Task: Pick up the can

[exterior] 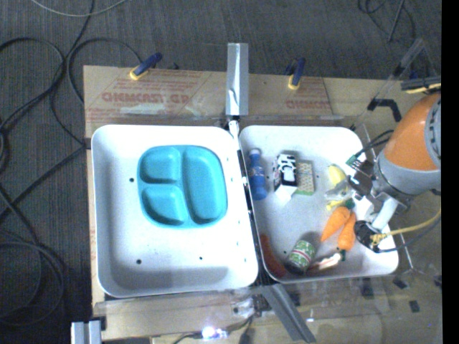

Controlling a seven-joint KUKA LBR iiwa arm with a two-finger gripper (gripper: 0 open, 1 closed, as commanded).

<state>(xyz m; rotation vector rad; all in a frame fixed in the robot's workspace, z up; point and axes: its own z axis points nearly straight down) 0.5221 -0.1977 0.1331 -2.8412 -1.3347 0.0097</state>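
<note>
The can (303, 254) has a green label and a pale end, and it lies tilted near the front edge of the right bin (315, 136). My gripper (358, 180) hangs over the right side of that bin, beside a yellow object (336, 173) and above two orange carrots (338, 226). It is well apart from the can, which lies to its lower left. The grey and orange arm (414, 149) comes in from the right.
The right bin also holds a blue bottle (255, 174) along its left wall, a black-and-white item (286, 169), a greenish packet (305, 178) and a red item (266, 249) by the can. A teal divided tray (183, 184) lies in the left bin (107, 213).
</note>
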